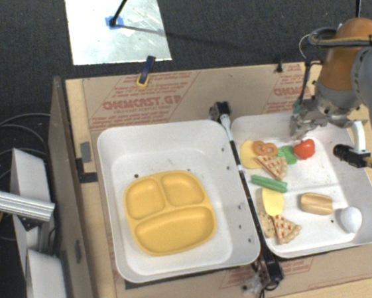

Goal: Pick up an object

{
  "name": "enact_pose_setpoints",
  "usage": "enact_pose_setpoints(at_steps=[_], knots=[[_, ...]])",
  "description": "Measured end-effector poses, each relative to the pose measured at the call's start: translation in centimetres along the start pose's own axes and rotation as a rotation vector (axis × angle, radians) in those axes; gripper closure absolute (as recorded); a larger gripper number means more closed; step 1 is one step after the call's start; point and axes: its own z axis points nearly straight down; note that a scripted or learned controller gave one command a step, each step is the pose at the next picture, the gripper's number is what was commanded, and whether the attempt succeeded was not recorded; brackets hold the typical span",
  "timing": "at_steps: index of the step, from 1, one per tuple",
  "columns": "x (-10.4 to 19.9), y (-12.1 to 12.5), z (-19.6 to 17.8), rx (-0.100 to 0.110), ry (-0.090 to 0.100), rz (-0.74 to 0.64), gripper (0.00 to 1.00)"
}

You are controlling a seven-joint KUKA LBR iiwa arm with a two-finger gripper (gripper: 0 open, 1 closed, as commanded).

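Over your right bin's point(361, 222) far edge, end effector point(301, 125) hangs above the red tomato point(305, 149); open or closed, can't tell.

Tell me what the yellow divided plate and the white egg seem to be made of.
Yellow divided plate: likely moulded plastic, going by its uniform colour, rounded compartment ridges and soft sheen. White egg: probably plastic too, smooth with a dull gloss, though wood or rubber can't be ruled out from here.
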Motion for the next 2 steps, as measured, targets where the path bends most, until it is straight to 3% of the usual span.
enact_pose_setpoints(at_steps=[1,2], knots=[[0.0,0.0,0.0,0.001,0.000,-0.002,0.00],[0.5,-4.6,0.9,0.000,0.001,0.008,0.00]])
